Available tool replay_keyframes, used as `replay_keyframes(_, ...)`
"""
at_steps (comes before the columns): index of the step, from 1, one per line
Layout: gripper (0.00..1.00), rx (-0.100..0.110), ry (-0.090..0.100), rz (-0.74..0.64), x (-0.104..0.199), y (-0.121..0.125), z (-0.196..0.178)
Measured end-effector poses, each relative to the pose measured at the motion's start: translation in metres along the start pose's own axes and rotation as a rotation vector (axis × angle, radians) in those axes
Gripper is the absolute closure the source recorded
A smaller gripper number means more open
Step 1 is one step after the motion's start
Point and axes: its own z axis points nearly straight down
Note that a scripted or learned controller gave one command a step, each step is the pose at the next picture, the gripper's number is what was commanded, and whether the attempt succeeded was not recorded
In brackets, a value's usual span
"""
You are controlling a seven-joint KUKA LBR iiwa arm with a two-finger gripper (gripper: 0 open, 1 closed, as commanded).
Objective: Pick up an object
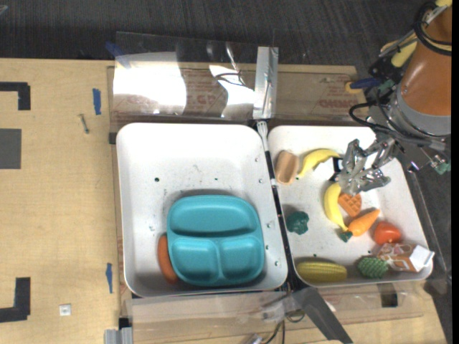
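My gripper (355,180) hangs over the right bin (412,192), at the end of the arm reaching in from the upper right. Directly under it lie an orange waffle piece (351,204) and a yellow banana (331,206). A second banana (316,159) curves to the gripper's upper left, beside a tan bread roll (286,166). A carrot (363,222) and a red tomato (388,233) lie just below the waffle. I see nothing lifted off the bin floor.
The right bin also holds a green broccoli (297,222), a corn cob (321,269), a green bumpy fruit (371,266) and a small packet (403,257). In the left bin (143,163), a teal divided plate (215,239) partly covers an orange item (164,258).
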Motion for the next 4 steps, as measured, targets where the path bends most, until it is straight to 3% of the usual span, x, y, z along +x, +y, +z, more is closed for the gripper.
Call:
replay_keyframes(1, 1.00, -0.008, 0.007, 0.033, -0.001, 0.079, 0.079)
replay_keyframes(2, 1.00, 0.001, -0.004, -0.325, -0.026, 0.040, 0.036)
replay_keyframes(3, 1.00, 0.000, -0.005, -0.429, -0.048, 0.022, -0.006)
replay_keyframes(4, 1.00, -0.002, -0.003, -0.406, -0.109, -0.020, -0.007)
